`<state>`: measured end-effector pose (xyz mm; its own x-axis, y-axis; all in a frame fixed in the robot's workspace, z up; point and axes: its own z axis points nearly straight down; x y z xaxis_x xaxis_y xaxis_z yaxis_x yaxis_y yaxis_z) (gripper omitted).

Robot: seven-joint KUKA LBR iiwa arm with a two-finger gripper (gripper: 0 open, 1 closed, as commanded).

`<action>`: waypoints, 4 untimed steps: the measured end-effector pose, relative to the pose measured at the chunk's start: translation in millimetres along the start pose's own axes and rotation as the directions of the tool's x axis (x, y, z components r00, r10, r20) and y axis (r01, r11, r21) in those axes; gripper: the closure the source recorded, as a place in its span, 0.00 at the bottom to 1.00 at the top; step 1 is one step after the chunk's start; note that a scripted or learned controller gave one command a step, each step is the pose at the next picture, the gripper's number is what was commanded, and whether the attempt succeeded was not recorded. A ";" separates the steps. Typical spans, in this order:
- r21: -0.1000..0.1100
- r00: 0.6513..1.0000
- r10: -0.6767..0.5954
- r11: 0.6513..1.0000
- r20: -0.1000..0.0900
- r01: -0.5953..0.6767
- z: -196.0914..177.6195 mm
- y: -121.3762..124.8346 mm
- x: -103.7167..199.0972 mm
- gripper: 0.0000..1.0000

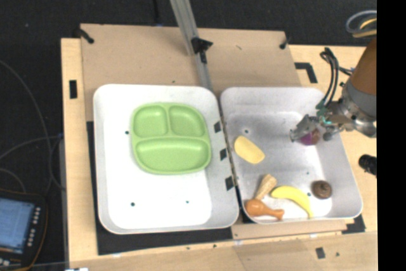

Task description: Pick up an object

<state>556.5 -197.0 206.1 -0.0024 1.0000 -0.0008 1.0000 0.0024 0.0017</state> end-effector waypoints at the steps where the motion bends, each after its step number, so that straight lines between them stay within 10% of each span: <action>1: 0.000 1.000 0.000 1.000 0.000 0.000 0.0 0.0 0.0 0.00; 4: 0.003 1.000 0.006 1.000 0.001 -0.006 106.0 -1.2 -2.8 0.00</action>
<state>555.4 -199.8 100.1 0.0034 1.0000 -0.0015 1.0000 -0.0034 -0.0013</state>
